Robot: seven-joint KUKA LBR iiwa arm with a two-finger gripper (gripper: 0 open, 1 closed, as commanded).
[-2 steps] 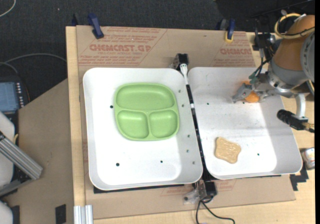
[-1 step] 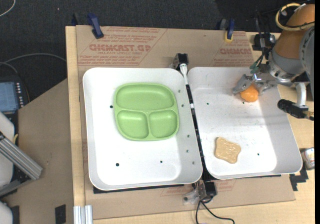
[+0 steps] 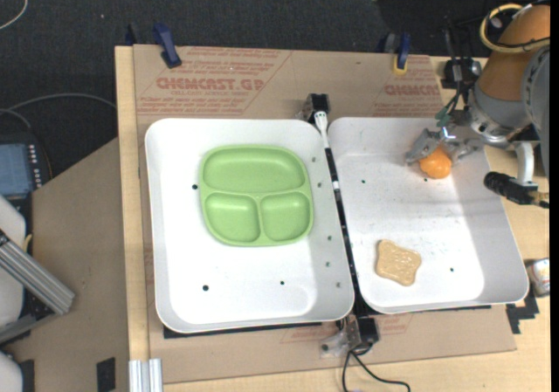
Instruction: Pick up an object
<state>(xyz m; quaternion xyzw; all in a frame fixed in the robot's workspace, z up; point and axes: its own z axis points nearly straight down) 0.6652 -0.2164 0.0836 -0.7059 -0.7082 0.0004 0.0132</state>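
Here, on the surface [image 3: 262,76], two white bins: left bin [image 3: 175,207] well left of the gripper [image 3: 434,147], holding a green divided plate [image 3: 256,195]; right bin [image 3: 472,233] beneath the gripper. Below the gripper and apart, a tan cracker [image 3: 397,263], long axis slanting down-right. Touching the gripper's tip, a round orange object [image 3: 437,164], no clear long axis. Cannot tell whether clenched or released.

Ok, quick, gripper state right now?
Gripper: cannot tell open or closed; it sits over the orange ball in the right bin.
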